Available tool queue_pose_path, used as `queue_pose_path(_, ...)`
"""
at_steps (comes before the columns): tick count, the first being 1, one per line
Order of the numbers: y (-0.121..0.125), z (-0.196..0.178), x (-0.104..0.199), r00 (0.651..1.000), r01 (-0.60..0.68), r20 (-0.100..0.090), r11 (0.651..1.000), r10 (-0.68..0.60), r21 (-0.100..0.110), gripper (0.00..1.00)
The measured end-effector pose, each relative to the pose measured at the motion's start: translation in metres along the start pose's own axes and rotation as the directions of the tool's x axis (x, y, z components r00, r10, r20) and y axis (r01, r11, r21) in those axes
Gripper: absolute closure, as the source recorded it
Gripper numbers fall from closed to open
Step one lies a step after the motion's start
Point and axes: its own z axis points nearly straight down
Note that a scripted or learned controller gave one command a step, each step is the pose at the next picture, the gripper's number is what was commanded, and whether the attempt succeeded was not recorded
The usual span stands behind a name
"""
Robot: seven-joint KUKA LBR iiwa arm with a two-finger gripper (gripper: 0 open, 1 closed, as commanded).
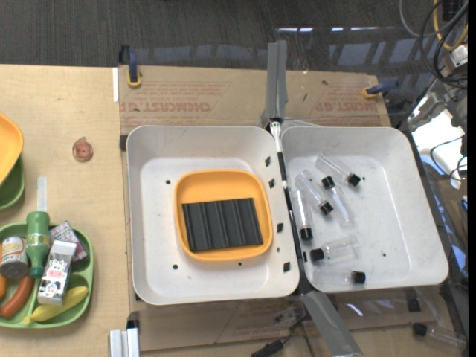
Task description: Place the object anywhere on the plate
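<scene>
Already, the ridged black slab (222, 224) lies lengthwise left-right on the plate (195, 192).

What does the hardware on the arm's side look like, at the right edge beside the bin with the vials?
Black and yellow cables loop down at the top right corner. Below them, by the far corner of the right bin, sits a pale grey, shiny piece with thin white wires trailing under it. Whether that piece belongs to the arm I cannot tell.
</scene>
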Motion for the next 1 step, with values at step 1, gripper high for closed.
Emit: queue_pose_path(1,-0.0008,-0.0678,-0.0048,0.983,0.182,0.0,0.983,-0.182,-0.001,0.0)
